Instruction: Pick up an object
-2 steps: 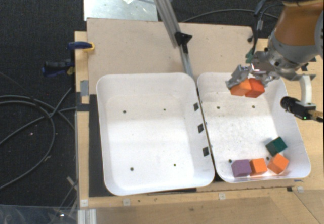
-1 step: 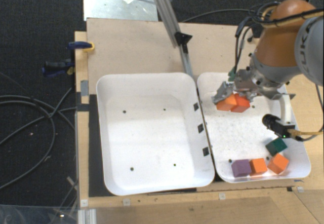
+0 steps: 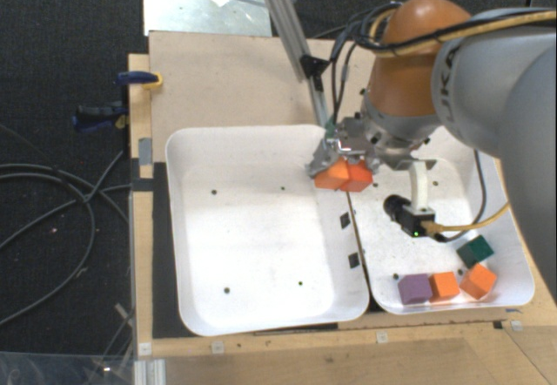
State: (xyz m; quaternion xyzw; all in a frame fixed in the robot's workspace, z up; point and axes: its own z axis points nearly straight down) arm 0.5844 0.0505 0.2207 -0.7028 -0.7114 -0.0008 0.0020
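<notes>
Dark speckled carpet surrounds a pale fibreboard table point(image 3: 235, 83), with loose black cables point(image 3: 52, 200) trailing over the floor at the left and a blue and yellow clamp point(image 3: 117, 96) biting the table's left edge. Two shallow white plastic bins sit side by side: the left bin point(image 3: 252, 305) and the right bin point(image 3: 513, 287), their walls meeting down the middle. Over that shared wall near the far end hangs the two-finger gripper point(image 3: 341, 167) on the grey and orange arm point(image 3: 435, 52), jaws clamped on a bright orange block point(image 3: 342, 176), clear of the bin floors. Crowding the right bin's near corner are a purple cube point(image 3: 415, 288), a small orange cube point(image 3: 445, 286), another orange cube point(image 3: 478, 281) tilted beside it, and a dark green block point(image 3: 475, 250) just behind. A slanted metal pole point(image 3: 283, 13) crosses the far side.
</notes>
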